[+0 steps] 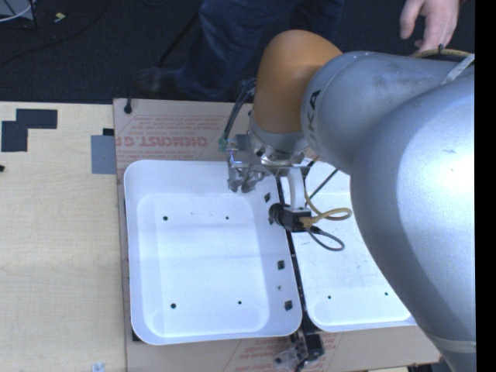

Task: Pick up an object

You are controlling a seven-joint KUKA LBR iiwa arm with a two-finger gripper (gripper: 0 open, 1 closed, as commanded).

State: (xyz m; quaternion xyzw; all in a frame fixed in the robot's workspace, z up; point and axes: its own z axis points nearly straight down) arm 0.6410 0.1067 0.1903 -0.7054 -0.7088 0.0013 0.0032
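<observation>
My gripper (pixel 242 180) hangs low over the back right corner of the left white bin (pixel 147 208), close to its rear wall. Above it sit the orange band (pixel 291 76) and the big grey arm (pixel 403 169), which covers much of the right bin (pixel 356 285). I see nothing caught at the gripper's tip. The left bin's floor shows just a few small dark dots. Whatever lies under the arm in the right bin is hidden.
A black cable with a yellow loop (pixel 314 222) dangles by the divide between the bins. A person in dark clothes (pixel 263 14) stands behind the bench, one hand (pixel 430 10) at the upper right. The wooden table (pixel 54 246) stretches to the left.
</observation>
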